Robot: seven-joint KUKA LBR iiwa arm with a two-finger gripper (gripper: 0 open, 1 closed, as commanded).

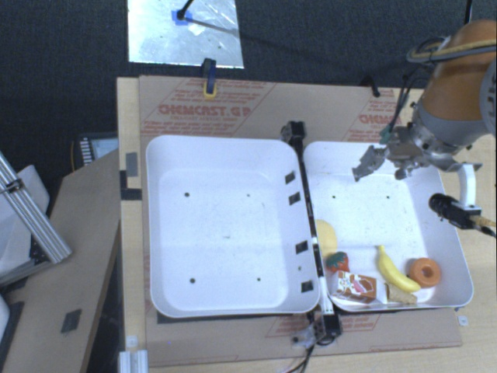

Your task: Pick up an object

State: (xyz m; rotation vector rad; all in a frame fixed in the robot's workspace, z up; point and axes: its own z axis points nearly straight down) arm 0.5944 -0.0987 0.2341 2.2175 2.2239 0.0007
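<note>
Hovering pincer (386, 166) over right bin (365, 208); banana (394, 270) apart.

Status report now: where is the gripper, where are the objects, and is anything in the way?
Gripper open, holding nothing, above right bin far end. Banana, orange ring and small packet clustered at near edge. Nothing between gripper and objects.

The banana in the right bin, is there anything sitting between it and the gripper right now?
Nothing visible does. The gripper hangs over the far part of the right bin, and the bare white floor runs from there to the banana near the front. An orange ring lies just to the banana's right, off that line.
</note>
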